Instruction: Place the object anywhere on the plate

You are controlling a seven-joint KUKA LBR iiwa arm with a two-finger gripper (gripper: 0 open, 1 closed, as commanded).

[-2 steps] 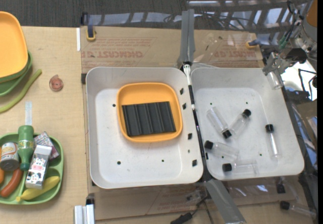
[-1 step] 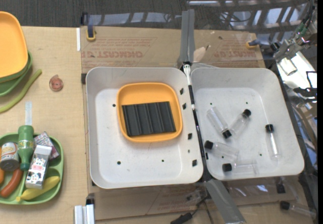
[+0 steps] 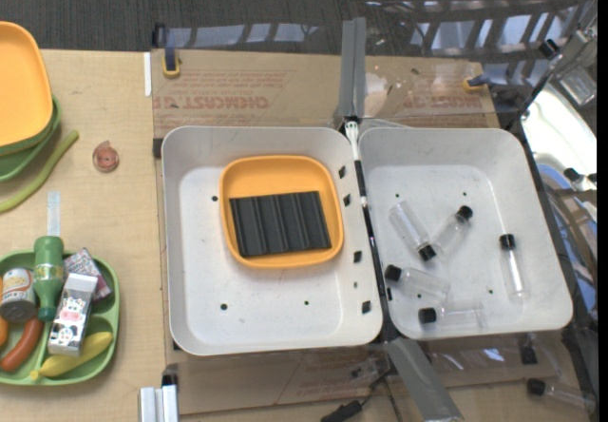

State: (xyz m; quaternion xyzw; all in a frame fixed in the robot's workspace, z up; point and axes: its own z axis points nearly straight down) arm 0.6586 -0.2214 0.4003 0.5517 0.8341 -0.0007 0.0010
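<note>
Orange, square with rounded corners, the plate [image 3: 281, 211] sits in the left white bin [image 3: 190, 316] with a dark grey ribbed slab [image 3: 281, 224] lying flat on it. Clear plastic vials with black caps [image 3: 410, 228] lie scattered in the right white bin [image 3: 541, 306]. Both bins rest on brown cardboard [image 3: 247, 92]; the pincer's state cannot be told
</note>
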